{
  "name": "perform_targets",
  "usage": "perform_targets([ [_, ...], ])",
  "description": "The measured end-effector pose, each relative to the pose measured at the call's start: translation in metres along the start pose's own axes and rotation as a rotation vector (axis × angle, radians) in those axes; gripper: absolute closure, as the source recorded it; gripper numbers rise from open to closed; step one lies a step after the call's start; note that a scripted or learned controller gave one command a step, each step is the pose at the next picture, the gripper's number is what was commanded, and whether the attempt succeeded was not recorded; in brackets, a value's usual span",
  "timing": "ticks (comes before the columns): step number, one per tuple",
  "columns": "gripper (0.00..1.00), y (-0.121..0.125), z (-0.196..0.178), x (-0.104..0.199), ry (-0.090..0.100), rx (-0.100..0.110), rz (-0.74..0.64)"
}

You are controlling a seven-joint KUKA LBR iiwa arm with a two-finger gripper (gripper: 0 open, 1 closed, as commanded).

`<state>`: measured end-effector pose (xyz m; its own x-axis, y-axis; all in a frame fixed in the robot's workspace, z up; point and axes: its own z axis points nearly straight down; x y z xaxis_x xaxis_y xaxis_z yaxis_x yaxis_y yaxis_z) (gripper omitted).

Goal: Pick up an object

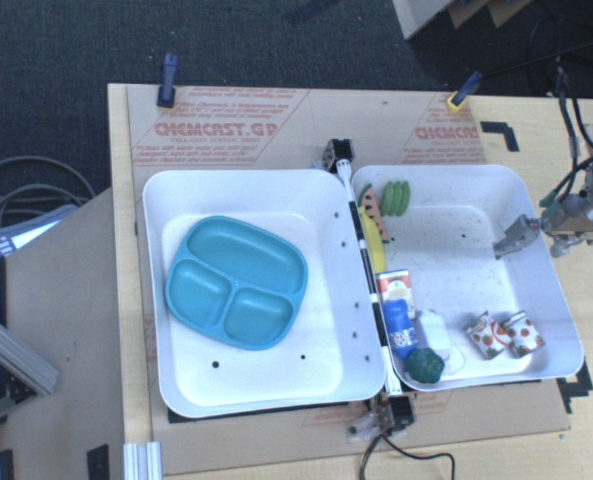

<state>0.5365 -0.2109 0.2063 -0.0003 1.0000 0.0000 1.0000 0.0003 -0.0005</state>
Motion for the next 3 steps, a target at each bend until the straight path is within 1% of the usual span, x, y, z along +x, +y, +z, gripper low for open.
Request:
perform_targets([
  [1, 0.00, 0.016, 0.067, 0.064, 0.001, 0.001, -0.001],
  [2, 0.00, 0.093, 0.121, 0.116, -0.001, -0.002, 0.000],
  [3, 0.00, 0.130, 0.121, 0.113, -0.001, -0.002, -0.001],
])
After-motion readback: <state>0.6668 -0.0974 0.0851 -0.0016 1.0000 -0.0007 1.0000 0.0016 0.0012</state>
